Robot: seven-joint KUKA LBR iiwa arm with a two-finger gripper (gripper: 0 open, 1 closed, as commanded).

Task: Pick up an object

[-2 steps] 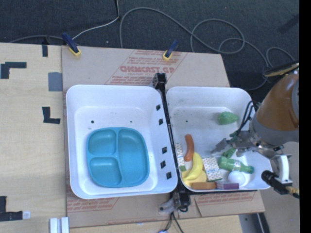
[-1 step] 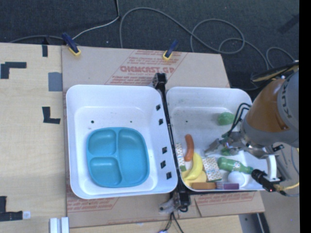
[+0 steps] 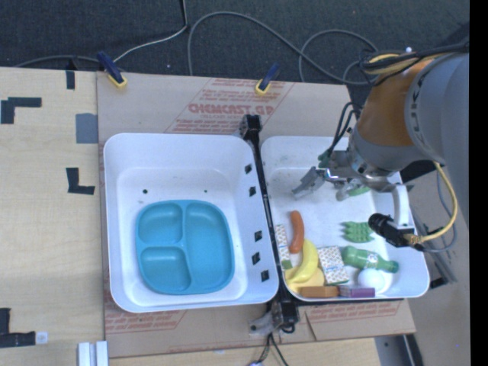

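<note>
A blue tray (image 3: 185, 246) lay in the left bin (image 3: 122, 155). In the right bin (image 3: 290, 155), a sausage (image 3: 296, 226) and a banana (image 3: 305, 263) lay near the front (among other small toys). The gripper (image 3: 326, 181) hovered above them, released, grasping nothing.

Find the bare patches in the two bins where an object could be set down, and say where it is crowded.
Left bin: free floor along the far wall, above the blue divided tray. Right bin: a bare strip by the divider, between the gripper and the orange carrot. The near end is crowded: banana, green toys, white egg.
</note>
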